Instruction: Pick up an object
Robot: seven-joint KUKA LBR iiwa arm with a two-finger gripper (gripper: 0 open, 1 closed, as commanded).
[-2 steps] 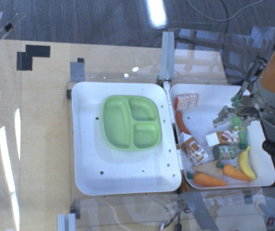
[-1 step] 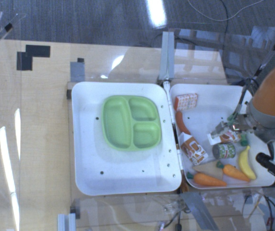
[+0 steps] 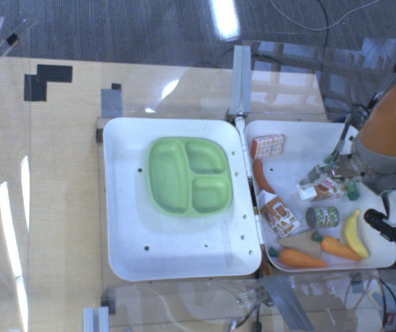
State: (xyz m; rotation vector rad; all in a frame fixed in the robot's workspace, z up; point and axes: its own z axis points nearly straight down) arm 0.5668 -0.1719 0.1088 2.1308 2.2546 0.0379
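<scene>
Risk of a missed grasp: the things in the right bin are crowded, so a neighbour may be nudged or caught instead of the chosen piece; this is judged, not seen.
Risk of slipping: the banana and the two carrots are rounded and are likely to roll out of a shallow pinch.
Risk at the wall: the hot dog and the brown carton lie near the divider, where a descent may be blocked.
Arm pose: the arm is reached in from the right, its orange band held above the right bin's far right part.
Pincer: the pincer is lowered among a small white packet; whether it is wide, narrow or holding anything cannot be told.
Candidate things: a red box, a can, all in the right bin.
Left bin: a green divided plate is carried by the left bin on the tabletop.
</scene>
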